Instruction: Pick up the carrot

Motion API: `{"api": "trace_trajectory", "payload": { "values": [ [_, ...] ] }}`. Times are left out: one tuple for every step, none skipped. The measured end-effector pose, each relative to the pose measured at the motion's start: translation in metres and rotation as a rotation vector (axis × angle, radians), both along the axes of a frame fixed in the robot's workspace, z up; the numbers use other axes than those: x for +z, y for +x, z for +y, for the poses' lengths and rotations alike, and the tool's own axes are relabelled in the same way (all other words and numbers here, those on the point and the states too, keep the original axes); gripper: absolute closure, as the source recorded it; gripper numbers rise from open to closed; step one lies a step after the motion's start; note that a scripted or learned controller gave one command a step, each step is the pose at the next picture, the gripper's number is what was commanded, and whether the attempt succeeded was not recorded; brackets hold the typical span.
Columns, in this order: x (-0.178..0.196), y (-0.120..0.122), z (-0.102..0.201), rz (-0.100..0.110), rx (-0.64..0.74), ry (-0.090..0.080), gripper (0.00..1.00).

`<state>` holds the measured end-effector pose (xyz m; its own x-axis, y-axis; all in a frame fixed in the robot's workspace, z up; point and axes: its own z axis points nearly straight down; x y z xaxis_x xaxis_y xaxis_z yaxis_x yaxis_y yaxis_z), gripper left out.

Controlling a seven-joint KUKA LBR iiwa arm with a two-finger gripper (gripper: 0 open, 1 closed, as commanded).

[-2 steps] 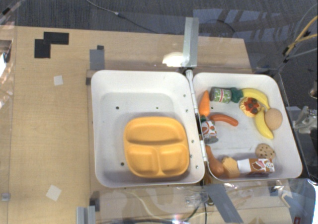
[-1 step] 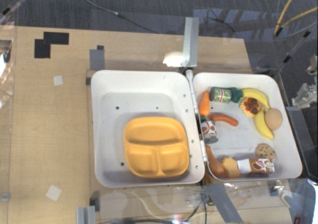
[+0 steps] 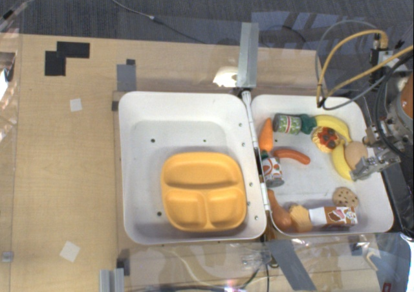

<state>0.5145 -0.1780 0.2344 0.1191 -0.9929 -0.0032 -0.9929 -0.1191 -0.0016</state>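
We see the carrot [image 3: 266, 135] lying against the right bin's [image 3: 381, 219] left wall, in a crowded bin.

Open room lies below the sausage [image 3: 292, 155], which sits just right of the carrot. A green bottle [image 3: 292, 123] lies up and right of it, a small can [image 3: 272, 170] just below it. Far right of the carrot are a banana [image 3: 337, 145] and an egg [image 3: 354, 153]. The hand [image 3: 367, 166] sits by the egg near the bin's right edge; we cannot tell how its fingers stand. Left of the carrot, the other bin [image 3: 139, 129] holds a yellow divided plate [image 3: 203, 190].

Arm [image 3: 394, 112] enters from right edge, wrist low at mid-height, cables looping above. Gripper [image 3: 367, 166] points left and down; finger state unclear.
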Motion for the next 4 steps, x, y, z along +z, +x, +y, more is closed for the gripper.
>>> {"api": "trace_trajectory", "payload": {
  "values": [
    [0.133, 0.093, -0.003, -0.017, 0.04, -0.005, 1.0],
    [0.009, 0.061, 0.009, 0.002, 0.255, 0.002, 1.0],
    [0.065, 0.084, -0.013, -0.009, 0.512, -0.005, 1.0],
    [-0.011, -0.028, 0.019, 0.001, 0.34, 0.0, 1.0]
  ]
}}
